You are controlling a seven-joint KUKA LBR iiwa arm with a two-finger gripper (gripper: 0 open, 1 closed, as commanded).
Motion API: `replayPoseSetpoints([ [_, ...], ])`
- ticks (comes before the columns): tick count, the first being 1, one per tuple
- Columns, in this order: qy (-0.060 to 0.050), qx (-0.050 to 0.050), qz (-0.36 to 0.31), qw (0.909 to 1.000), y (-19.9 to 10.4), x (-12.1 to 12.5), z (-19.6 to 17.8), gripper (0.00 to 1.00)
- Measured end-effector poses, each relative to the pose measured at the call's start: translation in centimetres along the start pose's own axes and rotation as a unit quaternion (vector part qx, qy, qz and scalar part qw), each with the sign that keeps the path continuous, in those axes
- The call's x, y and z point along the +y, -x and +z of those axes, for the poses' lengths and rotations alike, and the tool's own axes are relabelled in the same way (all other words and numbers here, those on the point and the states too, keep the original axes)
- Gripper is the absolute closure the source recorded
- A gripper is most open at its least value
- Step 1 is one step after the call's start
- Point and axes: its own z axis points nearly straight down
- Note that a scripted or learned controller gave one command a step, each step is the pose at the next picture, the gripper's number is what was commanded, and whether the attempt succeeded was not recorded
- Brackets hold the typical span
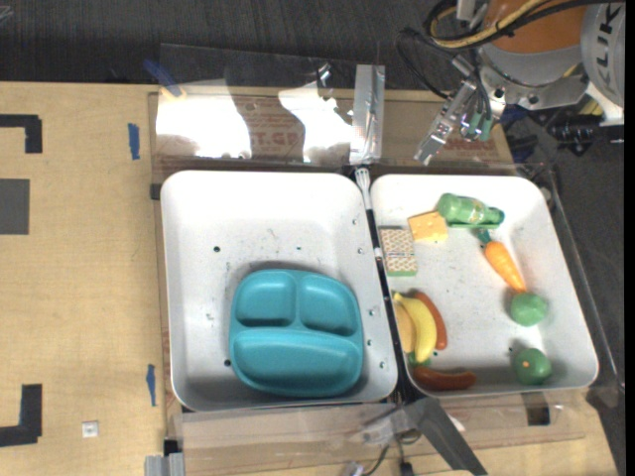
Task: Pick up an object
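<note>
**White bins inspected: gripper behind right bin, nothing in grasp**

Teal divided tray (pixel 296 340) noted in left bin (pixel 198 216), at its front half. Not rated as the likely pick.

Right bin (pixel 556 266), from divider outward:
- Checked wafer (pixel 398 250) tight against the divider wall.
- Banana (pixel 417 327) below it, long axis front to back, with a red sausage-shaped piece (pixel 444 377) at the front rim.
- Yellow block (pixel 428 227) just beside the wafer, touching or nearly touching the green toy (pixel 468 210).
- Carrot (pixel 504 264) on a diagonal, leafy end up-left, tip down-right toward a green ball (pixel 528 308).
- Second green piece (pixel 532 365) near the front right corner.

Gripper (pixel 432 147) found above the back rim of the right bin, outside the object field, tilted and aimed down-left. Nothing seen in its grasp. Open or closed: cannot tell from this view.

Governing relation: nearest candidates, the green toy and the yellow block, lie forward of the gripper, toward the bin's front and close to its back wall. Green toy's long axis runs roughly left to right, dipping slightly at the right end. Judged to need a short forward and downward approach, closing across that axis. Risk noted: block alongside may be nudged or caught.
</note>
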Motion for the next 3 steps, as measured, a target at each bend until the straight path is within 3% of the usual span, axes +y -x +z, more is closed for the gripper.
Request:
replayPoseSetpoints([
  [1, -0.006, 0.018, -0.01, 0.9998, -2.8, 3.8, 2.7, 1.0],
  [2, -0.005, 0.018, -0.103, 0.9945, -2.2, 2.7, 4.3, 1.0],
  [3, -0.002, 0.015, -0.202, 0.9793, -1.1, 0.6, 1.8, 1.0],
])
